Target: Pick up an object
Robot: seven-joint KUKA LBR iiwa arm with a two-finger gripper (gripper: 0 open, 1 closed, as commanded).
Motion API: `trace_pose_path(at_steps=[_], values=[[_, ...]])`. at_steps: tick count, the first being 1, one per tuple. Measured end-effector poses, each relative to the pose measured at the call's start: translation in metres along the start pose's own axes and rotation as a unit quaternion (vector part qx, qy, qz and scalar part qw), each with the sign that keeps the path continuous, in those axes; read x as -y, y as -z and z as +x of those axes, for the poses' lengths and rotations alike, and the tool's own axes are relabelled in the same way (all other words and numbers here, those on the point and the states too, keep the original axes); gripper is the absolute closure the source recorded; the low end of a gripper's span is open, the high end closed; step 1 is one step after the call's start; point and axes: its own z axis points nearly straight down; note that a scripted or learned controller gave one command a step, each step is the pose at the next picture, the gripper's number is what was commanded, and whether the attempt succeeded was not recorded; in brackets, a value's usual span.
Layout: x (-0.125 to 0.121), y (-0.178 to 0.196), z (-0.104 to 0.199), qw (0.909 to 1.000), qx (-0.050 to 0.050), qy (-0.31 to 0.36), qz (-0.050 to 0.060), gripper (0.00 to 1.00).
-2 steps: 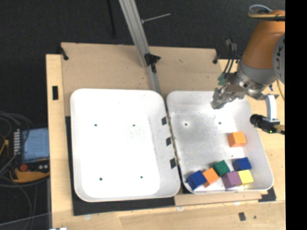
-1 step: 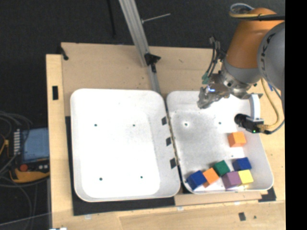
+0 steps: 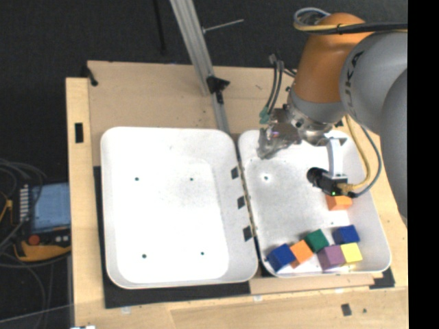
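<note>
My gripper hangs over the far left corner of the right bin, below the orange wrist band. Nothing shows between its fingers. Several small blocks lie at the near edge of that bin: a blue block, an orange block, a green block, a purple block, a yellow block and a second blue block. Another orange block sits farther up by the bin's right side, close to the arm's cable fitting. The blocks are well apart from the gripper.
The left bin lies beside the right one, with a dark hinge strip between them. A slanted metal pole rises behind the bins. A blue device with cables sits off the bench's left edge.
</note>
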Motion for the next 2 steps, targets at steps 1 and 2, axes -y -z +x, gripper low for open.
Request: trace_pose_path(at_steps=[1, 2], values=[[0.012, 0.004, 0.062, 1.0, 0.0, 0.0, 0.001, 1.0], [0.026, 0.016, 0.117, 1.0, 0.0, 0.001, 0.001, 1.0]])
